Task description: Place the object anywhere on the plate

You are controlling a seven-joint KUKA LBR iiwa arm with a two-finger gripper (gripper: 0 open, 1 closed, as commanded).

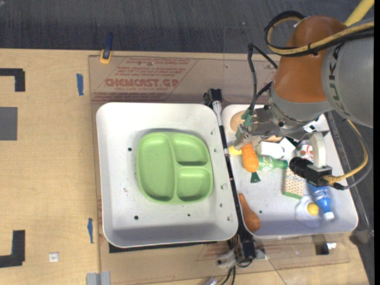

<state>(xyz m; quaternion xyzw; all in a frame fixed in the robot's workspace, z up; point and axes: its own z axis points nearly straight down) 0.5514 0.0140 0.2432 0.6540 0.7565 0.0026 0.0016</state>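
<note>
The jaws [248, 136] hang low over the near-left part of the right bin [350, 218], close to its left wall, and how far apart they stand I cannot tell; nothing is seen held between them. Just below them lies an orange carrot-like toy [249, 158] with a green end, probably the object to be moved, though the task does not name it. Beside it lie a white and green piece [274, 161], a patterned packet [292, 185] and a blue bottle with a yellow piece [317, 205]. A second orange thing [250, 214] rests against the bin's near-left wall.

The green plate [175, 166], split into three compartments, sits in the middle of the left bin [119, 218] and carries nothing. Both bins stand on the wooden surface [47, 159].

By my reading, the step in hand is the pick: the arm is over the clutter and the plate is unfilled. The next move calls for closing squarely on one item, lifting clear of the wall between the bins, then carrying it left over the plate.
</note>
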